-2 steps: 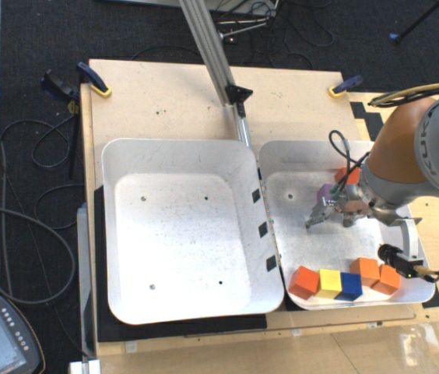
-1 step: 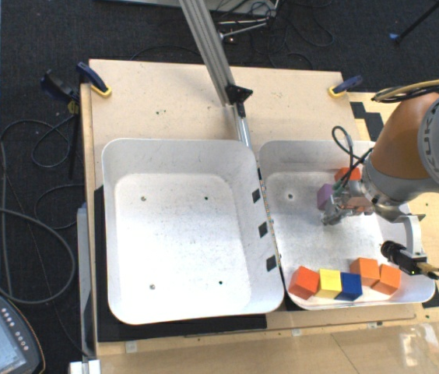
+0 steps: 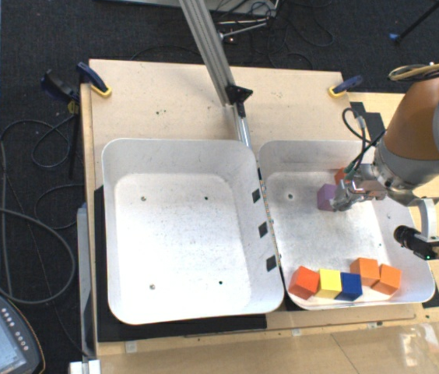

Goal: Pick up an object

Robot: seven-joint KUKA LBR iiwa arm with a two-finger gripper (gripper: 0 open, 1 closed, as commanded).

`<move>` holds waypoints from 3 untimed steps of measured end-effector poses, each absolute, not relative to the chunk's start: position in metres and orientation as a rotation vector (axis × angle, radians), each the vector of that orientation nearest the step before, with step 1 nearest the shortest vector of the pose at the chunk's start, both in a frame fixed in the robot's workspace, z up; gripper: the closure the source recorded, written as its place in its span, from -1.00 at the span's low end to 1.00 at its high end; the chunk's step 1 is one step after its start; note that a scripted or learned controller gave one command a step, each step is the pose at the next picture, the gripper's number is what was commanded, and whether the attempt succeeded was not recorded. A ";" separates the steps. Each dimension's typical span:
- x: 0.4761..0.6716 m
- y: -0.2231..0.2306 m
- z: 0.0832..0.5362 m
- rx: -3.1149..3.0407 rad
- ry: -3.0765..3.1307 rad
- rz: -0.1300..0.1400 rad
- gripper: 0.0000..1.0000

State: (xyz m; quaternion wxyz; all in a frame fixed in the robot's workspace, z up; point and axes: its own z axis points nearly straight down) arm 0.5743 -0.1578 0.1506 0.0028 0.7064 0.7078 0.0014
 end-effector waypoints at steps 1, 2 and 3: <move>0.570 -0.151 0.199 2.215 2.221 0.004 1.00; 0.572 -0.151 0.252 2.212 2.220 0.006 1.00; 0.591 -0.102 0.257 2.212 2.228 0.005 1.00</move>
